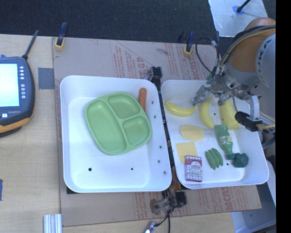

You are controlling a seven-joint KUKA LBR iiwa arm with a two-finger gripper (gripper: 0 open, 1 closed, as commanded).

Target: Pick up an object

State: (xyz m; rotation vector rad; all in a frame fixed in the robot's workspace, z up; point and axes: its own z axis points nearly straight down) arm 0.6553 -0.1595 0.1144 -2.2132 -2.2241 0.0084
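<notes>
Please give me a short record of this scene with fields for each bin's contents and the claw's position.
left bin: green divided plate; orange carrot at its upper right edge
right bin: three bananas; yellow potato-like piece; cheese slice; red carton; pea pods; green bottle; broccoli
claw: above the right bin's top edge, over the bananas
held object: none seen between the fingers
</notes>
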